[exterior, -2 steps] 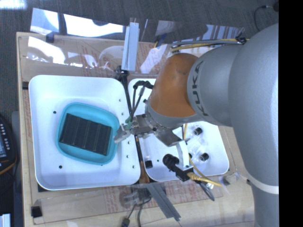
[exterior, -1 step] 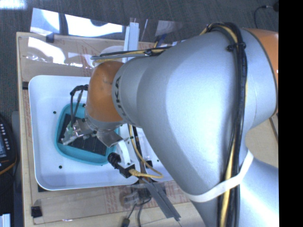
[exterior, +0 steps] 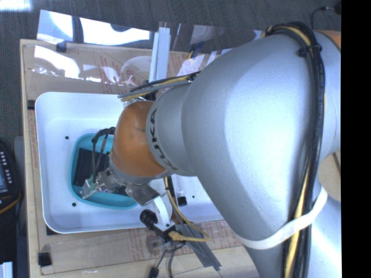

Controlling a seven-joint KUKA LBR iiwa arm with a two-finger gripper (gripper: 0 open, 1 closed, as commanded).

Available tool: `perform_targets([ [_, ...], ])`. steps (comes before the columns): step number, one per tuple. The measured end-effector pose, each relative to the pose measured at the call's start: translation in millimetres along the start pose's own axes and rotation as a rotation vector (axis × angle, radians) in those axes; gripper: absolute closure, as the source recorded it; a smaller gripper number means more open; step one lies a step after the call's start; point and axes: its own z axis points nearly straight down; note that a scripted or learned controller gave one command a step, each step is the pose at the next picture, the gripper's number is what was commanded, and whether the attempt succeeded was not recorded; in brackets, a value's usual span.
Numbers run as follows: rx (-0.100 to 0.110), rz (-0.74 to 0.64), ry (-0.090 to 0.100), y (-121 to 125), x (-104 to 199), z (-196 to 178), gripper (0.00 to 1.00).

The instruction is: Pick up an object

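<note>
A light blue, tray-like object (exterior: 81,155) with a dark inside lies in the left white bin (exterior: 52,126), near the bin's middle. The grey arm with its orange band (exterior: 136,141) reaches down over it from the right. My gripper (exterior: 93,184) is low over the blue object's near right part, and the wrist hides most of it. What lies under the wrist is hidden.
The arm's big grey body (exterior: 249,126) covers the right bin and most of the bench. Clear plastic sheeting (exterior: 87,68) runs along the back of the bench. Cables (exterior: 174,230) hang by the front edge. The left bin's floor is bare white at left and front.
</note>
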Motion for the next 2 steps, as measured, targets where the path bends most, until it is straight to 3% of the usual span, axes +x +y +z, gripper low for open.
perform_targets([
  [1,0.004,-0.002,-0.002,-0.3,-1.9,-9.1,1.00],
  [2,0.011,0.205,-0.002,5.5,33.0,1.8,1.00],
])
